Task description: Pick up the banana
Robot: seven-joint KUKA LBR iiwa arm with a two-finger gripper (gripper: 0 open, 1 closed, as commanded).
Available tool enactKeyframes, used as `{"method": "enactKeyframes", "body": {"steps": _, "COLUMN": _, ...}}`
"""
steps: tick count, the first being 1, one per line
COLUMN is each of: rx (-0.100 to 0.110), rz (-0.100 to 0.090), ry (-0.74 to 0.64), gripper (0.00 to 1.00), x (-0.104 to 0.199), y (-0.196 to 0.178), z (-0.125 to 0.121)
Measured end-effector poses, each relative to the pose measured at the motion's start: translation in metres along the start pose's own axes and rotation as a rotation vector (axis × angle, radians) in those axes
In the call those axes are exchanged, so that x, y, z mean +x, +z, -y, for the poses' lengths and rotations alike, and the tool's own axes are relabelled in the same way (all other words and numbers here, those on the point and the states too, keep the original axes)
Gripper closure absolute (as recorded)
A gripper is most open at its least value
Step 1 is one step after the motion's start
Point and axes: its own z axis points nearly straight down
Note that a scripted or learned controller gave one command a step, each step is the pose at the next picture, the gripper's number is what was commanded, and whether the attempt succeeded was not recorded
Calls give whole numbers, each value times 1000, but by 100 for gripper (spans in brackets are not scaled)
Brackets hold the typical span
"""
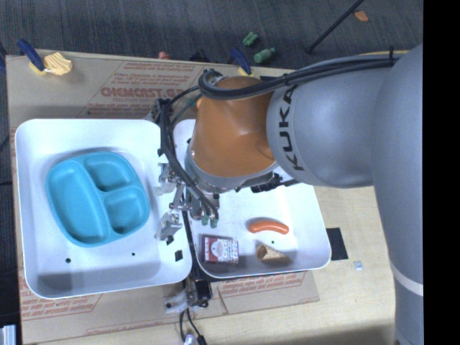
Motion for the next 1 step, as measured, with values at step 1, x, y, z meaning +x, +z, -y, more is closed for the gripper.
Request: {"method": "enactKeyframes", "body": {"steps": 1, "rx": 0, "rz": -1, "ry": -37, "gripper": 0, "x": 43, "y": -5, "z": -93}}
